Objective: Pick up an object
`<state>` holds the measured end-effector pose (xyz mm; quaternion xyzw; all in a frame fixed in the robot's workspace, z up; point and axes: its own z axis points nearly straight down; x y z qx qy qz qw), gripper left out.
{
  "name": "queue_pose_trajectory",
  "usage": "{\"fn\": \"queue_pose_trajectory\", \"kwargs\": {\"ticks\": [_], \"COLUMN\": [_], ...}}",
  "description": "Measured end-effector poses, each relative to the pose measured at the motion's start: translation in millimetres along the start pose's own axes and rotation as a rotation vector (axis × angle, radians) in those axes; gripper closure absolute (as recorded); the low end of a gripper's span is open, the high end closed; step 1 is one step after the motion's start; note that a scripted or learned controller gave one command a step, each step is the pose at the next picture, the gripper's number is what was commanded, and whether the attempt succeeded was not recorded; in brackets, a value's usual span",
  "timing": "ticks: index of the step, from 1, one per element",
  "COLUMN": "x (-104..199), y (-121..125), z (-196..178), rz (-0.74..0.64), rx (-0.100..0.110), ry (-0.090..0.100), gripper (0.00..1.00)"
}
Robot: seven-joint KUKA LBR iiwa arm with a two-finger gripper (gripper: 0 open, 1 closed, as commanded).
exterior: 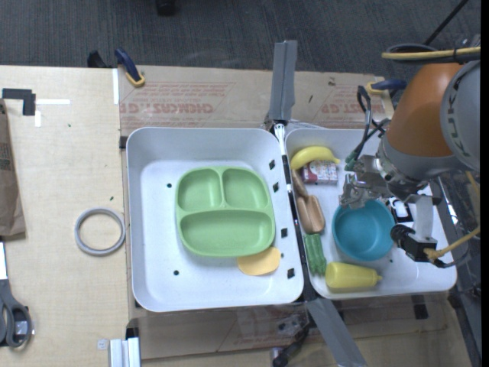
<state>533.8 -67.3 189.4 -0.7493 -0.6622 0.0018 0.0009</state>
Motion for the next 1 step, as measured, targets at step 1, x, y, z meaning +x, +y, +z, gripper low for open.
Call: {"fn": "queue_pose_trajectory", "kwargs": {"ticks": [1], "x": [-1.2], "y": [0.6], "z": [-6.1], "rz": [-0.001], "rx": [0.005], "ry": [-0.002], "gripper": [1.00]}}
